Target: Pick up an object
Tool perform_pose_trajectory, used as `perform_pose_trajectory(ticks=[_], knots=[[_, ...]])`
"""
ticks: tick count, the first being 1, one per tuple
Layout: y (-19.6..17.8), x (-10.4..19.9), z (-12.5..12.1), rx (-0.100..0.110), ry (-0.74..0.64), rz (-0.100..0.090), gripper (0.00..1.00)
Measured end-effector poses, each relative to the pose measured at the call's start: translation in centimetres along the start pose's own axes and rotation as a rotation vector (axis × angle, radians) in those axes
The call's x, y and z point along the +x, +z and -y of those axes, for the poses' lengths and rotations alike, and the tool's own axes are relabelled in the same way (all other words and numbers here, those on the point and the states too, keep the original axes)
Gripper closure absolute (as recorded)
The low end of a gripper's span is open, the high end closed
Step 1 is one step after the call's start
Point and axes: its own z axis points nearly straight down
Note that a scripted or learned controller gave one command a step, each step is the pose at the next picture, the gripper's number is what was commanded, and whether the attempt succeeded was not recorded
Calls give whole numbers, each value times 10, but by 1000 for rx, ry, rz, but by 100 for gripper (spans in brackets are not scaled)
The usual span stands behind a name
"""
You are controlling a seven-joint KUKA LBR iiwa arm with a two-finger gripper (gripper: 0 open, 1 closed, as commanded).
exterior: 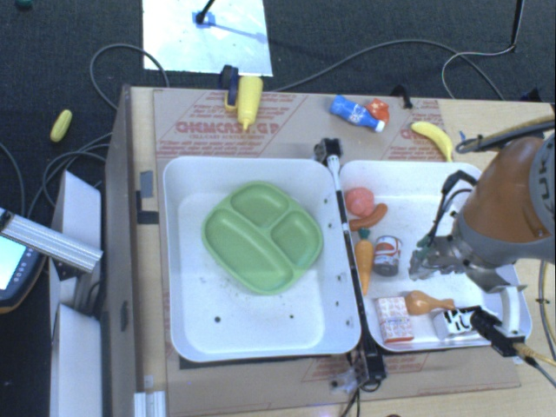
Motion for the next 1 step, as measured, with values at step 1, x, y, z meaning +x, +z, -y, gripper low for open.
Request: perform_pose_trajectory(ticks=[1], knots=[[0,0,0,0,0,0,0]])
